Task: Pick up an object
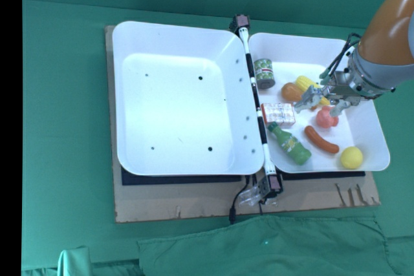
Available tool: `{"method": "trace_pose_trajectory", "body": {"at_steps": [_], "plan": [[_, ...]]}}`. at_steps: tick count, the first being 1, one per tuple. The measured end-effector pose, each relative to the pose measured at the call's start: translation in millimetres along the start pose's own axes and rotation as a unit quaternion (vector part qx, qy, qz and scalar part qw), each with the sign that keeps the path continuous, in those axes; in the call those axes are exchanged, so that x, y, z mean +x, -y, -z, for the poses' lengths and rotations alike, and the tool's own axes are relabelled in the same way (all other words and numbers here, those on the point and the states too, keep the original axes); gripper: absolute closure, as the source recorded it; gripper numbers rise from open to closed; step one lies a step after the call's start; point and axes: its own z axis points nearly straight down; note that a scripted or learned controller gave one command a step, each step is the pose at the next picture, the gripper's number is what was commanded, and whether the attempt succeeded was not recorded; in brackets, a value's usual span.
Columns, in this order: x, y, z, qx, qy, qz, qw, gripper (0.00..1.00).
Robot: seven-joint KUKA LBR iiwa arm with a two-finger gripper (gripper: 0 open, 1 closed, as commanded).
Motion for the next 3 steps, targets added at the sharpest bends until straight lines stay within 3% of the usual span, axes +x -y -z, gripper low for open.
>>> {"method": "trace_pose_trajectory", "body": {"at_steps": [1,2,3], "plan": [[-3,-3,-58,-0.004,-0.002,0.0,1.0,0.0],[-4,-9,-64,-0.011,-0.001,0.002,0.9999,0.0],[-5,-13,-49,-0.02,0.002,0.0,0.9998,1.0]]}}
